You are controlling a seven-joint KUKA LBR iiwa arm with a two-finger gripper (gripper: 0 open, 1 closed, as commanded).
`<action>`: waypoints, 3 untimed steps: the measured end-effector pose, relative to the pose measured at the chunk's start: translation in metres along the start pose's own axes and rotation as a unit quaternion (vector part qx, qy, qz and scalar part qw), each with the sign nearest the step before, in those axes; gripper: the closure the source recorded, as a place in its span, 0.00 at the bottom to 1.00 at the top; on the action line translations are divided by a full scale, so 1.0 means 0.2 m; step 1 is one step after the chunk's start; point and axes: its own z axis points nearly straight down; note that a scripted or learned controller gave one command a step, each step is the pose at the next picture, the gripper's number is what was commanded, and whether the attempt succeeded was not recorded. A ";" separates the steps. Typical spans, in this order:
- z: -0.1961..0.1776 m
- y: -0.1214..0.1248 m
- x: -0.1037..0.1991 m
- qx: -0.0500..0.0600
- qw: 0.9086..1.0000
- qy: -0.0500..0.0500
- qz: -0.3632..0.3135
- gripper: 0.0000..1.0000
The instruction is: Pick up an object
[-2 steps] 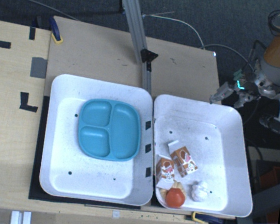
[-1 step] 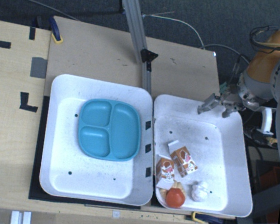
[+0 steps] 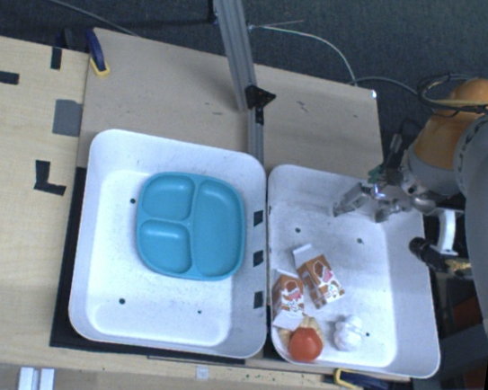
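A blue divided plate [image 3: 191, 226] lies in the left bin [image 3: 98, 231]. In the right bin [image 3: 394, 285], two snack packets [image 3: 306, 285], a red tomato [image 3: 305, 344] and a small white object [image 3: 349, 333] stay near the front. The gripper [image 3: 365, 204] hovers over the far edge, fingers spread, holding nothing.

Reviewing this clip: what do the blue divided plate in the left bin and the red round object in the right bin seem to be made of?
The blue divided plate looks like moulded plastic, matte to satin: uniform colour, soft rounded compartment ridges, faint sheen. The red round object looks like smooth plastic or rubber, probably a toy tomato: even red, slight highlight. It is too small to be sure.
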 end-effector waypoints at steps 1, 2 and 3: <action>0.02 0.00 0.00 -0.002 1.000 -0.001 0.000 0.00; -0.03 0.00 0.01 -0.002 1.000 -0.001 -0.001 1.00; -0.29 0.04 0.05 -0.006 1.000 0.000 0.000 1.00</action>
